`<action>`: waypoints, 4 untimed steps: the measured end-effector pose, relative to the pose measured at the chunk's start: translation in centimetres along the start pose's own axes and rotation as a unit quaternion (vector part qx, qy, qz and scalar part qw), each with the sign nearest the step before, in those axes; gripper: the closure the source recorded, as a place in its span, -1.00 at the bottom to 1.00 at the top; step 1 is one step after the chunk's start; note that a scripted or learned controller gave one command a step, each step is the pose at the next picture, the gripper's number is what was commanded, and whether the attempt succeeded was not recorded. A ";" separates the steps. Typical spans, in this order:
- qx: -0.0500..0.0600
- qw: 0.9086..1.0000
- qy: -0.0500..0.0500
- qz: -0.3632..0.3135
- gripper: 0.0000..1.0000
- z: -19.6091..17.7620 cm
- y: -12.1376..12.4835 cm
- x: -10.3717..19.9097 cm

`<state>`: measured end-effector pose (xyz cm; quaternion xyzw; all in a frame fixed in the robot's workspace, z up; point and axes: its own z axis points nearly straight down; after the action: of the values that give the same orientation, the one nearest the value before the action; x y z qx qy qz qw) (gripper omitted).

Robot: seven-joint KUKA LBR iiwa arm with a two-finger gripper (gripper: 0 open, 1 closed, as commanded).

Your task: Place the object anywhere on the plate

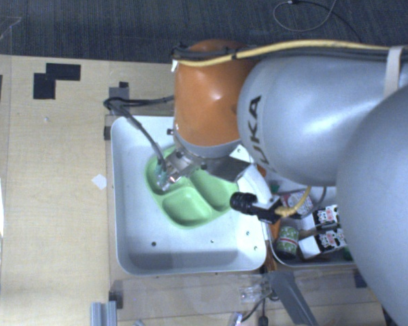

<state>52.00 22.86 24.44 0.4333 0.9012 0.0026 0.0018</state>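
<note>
From the camera view above the bench, you are looking down on the left white bin (132, 243), and most of what you see is best placed against it. The green plate (190, 206), divided into compartments, lies inside this bin, toward its upper right part, with one compartment facing you at the near side and others running up under the arm. The grey arm (313, 114) with its orange band (207, 94) reaches in from the right and covers the bin's upper right corner and much of the plate. The gripper (168, 174) sits low over the plate's upper left part; you cannot tell from here whether it is apart, together or clamped on something, since the wrist hides it. A black cable (132, 117) loops from the bin's upper left rim down to the wrist. Just past the bin's right wall, the second bin (285, 258) holds a small can (287, 238) and some white packets (326, 228). Which thing is the task's object cannot be made out from here.
</note>
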 end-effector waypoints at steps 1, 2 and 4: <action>0.001 1.000 0.000 -0.019 1.00 0.1 -1.5 0.8; 0.001 1.000 0.000 -0.019 -1.00 0.1 -1.5 0.8; -0.002 0.998 -0.001 -0.068 1.00 7.4 -0.8 -7.2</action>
<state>55.95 16.76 17.03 0.3708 0.9287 0.0039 0.0038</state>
